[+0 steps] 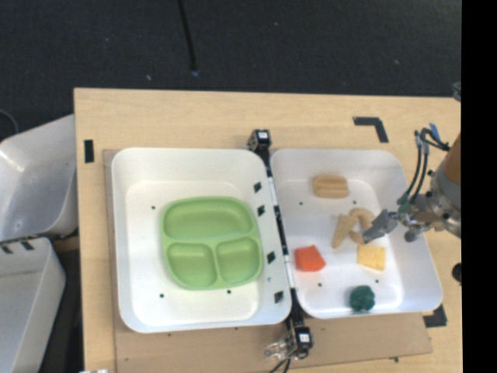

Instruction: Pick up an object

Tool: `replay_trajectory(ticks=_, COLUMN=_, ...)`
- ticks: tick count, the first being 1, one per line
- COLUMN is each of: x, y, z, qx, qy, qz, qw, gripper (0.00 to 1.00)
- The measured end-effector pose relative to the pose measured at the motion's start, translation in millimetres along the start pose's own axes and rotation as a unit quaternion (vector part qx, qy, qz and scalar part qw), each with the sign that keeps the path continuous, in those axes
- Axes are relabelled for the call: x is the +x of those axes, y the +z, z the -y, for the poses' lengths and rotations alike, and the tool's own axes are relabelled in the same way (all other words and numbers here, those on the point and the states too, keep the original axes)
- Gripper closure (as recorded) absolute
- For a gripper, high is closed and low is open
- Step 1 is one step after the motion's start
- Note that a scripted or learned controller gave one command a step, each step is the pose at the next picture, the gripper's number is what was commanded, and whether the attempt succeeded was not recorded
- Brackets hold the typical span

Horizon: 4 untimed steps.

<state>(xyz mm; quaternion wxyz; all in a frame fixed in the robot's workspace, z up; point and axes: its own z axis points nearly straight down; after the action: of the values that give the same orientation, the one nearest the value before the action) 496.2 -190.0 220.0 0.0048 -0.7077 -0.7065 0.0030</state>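
Observation:
Several small objects lie in the right bin [404, 286]: a tan bread-like piece [330, 186] at the back, a tan forked piece [347, 225] in the middle, an orange-red block [310, 259], a yellow wedge [372, 256] and a dark green lump [361, 298] at the front. My gripper [378, 228] reaches in from the right and hangs low over the bin. Its tip sits between the tan forked piece and the yellow wedge, very near both. Nothing is visibly lifted.
The left bin [132, 208] holds a green divided plate [211, 242]. A hinge strip with black clips [273, 216] runs between the bins. Cables [423, 150] trail from the wrist at the right. A white box [35, 181] stands off the bench's left side.

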Motion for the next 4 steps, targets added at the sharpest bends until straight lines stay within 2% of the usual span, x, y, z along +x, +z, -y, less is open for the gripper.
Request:
replay_trajectory(ticks=1, x=0.2, y=-6.0, z=-2.7, qx=-0.006, qy=-0.002, qz=0.001, qw=1.0, gripper=0.0)
replay_trajectory(ticks=2, x=0.6, y=56.8, z=-4.8, qx=-0.004, qy=-0.001, qz=0.001, qw=1.0, gripper=0.0)
replay_trajectory(ticks=3, x=-10.9, y=105.2, z=-6.2, qx=-0.007, qy=-0.001, qz=0.003, qw=1.0, gripper=0.0)
replay_trajectory(ticks=4, x=-12.1, y=114.1, z=-10.7, qx=-0.011, qy=-0.001, qz=0.003, qw=0.9999, gripper=0.0)
